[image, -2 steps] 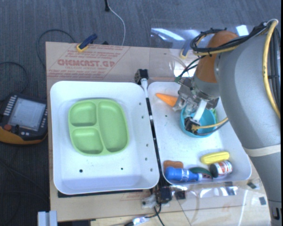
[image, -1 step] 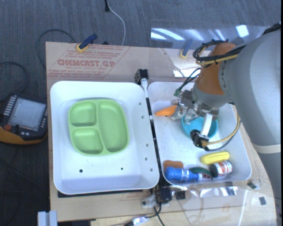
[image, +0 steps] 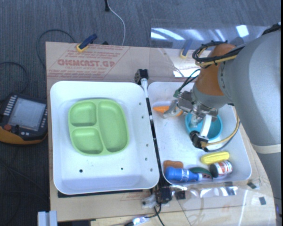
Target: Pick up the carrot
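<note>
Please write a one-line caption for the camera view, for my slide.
Gripper beside the carrot in the right bin; green plate in the left.

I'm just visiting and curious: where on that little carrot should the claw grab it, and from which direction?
Probably the carrot's free left end, coming straight down. It lies flat and roughly crosswise near the right bin's left wall, so the fingers would best close across its narrow width. Its right end runs under the gripper, and the wall close by leaves little room for a sideways approach.

A brown bench board [image: 89, 62] printed with red lettering is seen, on which two shallow white bins, left [image: 61, 173] and right [image: 243, 166], are set touching.
</note>
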You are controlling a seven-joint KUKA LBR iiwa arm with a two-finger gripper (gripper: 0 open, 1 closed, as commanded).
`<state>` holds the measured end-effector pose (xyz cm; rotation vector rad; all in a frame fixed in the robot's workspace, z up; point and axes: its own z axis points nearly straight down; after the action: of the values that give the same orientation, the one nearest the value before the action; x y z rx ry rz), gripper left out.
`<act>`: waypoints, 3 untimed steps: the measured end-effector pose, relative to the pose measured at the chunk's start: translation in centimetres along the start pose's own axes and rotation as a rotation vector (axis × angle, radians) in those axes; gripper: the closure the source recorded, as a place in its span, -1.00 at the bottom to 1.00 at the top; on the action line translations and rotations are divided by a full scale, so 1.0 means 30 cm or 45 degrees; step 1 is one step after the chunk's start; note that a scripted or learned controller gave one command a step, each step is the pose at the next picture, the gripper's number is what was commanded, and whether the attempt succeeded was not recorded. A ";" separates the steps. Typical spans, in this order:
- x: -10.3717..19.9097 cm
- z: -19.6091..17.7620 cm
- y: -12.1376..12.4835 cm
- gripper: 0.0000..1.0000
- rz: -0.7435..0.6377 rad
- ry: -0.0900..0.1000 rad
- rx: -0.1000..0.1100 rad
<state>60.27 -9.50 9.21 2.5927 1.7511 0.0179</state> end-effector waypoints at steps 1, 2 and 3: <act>-0.008 -0.046 0.011 1.00 -0.002 -0.009 -0.010; -0.072 -0.017 -0.123 1.00 0.124 -0.005 -0.028; -0.071 -0.001 -0.137 -1.00 0.127 -0.003 -0.006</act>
<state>55.66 -9.93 9.15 2.6729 1.6169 0.0195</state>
